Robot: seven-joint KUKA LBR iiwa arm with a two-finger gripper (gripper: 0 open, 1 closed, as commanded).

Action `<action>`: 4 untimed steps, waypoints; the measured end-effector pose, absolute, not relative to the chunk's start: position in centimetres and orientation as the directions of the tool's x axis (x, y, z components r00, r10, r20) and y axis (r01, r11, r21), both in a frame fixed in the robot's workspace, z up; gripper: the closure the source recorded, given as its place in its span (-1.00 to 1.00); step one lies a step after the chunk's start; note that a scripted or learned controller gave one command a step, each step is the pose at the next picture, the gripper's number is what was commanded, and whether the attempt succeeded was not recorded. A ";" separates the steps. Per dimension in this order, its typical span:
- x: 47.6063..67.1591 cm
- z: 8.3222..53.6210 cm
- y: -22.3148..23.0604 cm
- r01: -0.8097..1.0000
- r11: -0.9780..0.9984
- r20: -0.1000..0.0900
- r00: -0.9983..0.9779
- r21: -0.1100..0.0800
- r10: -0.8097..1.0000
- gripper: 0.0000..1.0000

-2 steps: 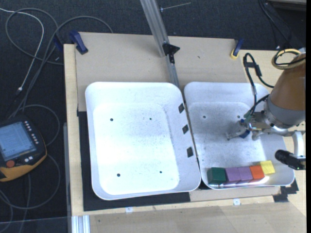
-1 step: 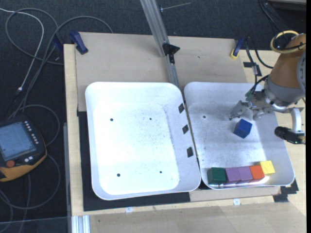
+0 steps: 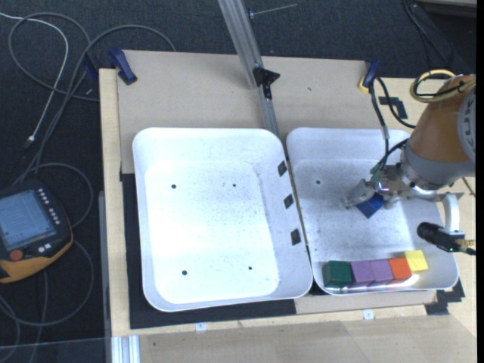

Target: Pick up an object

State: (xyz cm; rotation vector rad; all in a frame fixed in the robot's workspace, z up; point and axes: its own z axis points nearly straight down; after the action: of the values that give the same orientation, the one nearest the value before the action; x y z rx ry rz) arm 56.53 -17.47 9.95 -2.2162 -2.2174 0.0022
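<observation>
I see the arm (image 3: 442, 138) reaching into the right bin (image 3: 333, 146) on the tabletop (image 3: 197, 89). Its fingers (image 3: 368, 197) are low over the bin floor, and a small blue block (image 3: 370, 208) sits right at their tips, touching or nearly so. I cannot tell whether they are clenched on it or released. Below the fingers, along the bin's near wall, lie green (image 3: 338, 272), purple (image 3: 369, 271), orange (image 3: 400, 268) and yellow (image 3: 417, 261) blocks in a row.
</observation>
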 end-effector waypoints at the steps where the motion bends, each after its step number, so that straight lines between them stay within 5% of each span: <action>1: 56.8 11.0 -17.6 1.000 0.001 0.002 -0.001 0.001 1.000 1.00; 2: 58.0 12.6 -9.5 1.000 0.009 0.004 -0.009 0.002 1.000 1.00; 3: 56.0 20.2 1.6 1.000 0.010 0.005 -0.010 0.005 1.000 1.00; 4: 60.1 19.9 -1.8 1.000 -0.001 -0.001 0.001 0.003 1.000 1.00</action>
State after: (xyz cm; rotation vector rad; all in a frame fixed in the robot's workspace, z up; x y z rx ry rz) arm 60.09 -1.85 19.94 -2.2251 -2.2220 -0.0019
